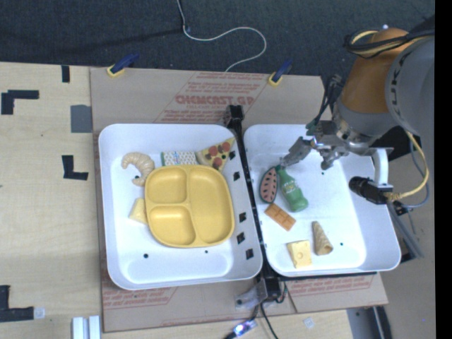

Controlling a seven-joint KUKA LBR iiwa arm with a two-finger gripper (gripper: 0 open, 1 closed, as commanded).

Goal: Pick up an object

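A: End effector [311, 153] hanging over far part of right bin [367, 256], two fingers splayed open, nothing between them.

B: Nearest candidate?

A: Green bottle [290, 189], lying on its side just below the fingers, touching a watermelon slice [268, 184]. Probably light, hard plastic, smooth and apt to roll; best pinched across the round body, not the narrow neck.

B: Counting right bin, near to far?

A: One yellow cheese block [299, 253], one ice-cream cone [322, 238], one orange cracker [281, 217], then one bottle, one slice. Five in all. Likely toy food: stiff, light.

B: Left bin [113, 203]?

A: One yellow divided plate [191, 205] with a yellow wedge [137, 210] beside it; farther back, one croissant [139, 163], one patterned block [178, 158], one pizza slice [217, 152]. Both bins on cardboard over the table [42, 210].
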